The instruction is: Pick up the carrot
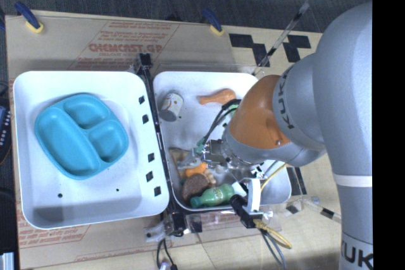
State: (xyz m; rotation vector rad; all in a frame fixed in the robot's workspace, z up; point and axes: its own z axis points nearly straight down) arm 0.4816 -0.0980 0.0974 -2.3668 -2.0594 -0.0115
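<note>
Gripper point(204, 158): low over right bin point(190, 82), near its left wall; opening hidden under wrist, cannot tell. Carrot point(193, 169): orange, possibly touching gripper, toward bin's front-left corner, beside brown lump point(195, 183) and green bottle point(214, 196). Orange drumstick-shaped piece point(216, 97) and grey cup point(169, 104) near back edge. Left bin point(38, 212): blue three-part plate point(81, 133). Cardboard-covered bench point(95, 41).
</note>
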